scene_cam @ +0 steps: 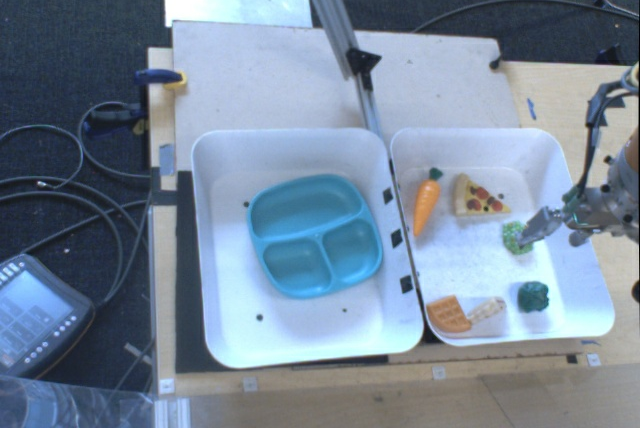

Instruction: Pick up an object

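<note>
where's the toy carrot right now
The carrot lies in the right bin, near its upper-left corner, just left of the pizza slice.

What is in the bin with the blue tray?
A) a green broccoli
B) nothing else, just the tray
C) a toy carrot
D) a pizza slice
B: the blue tray lies alone in the left bin, while the carrot, the pizza slice and the dark green broccoli all lie in the right bin.
</note>
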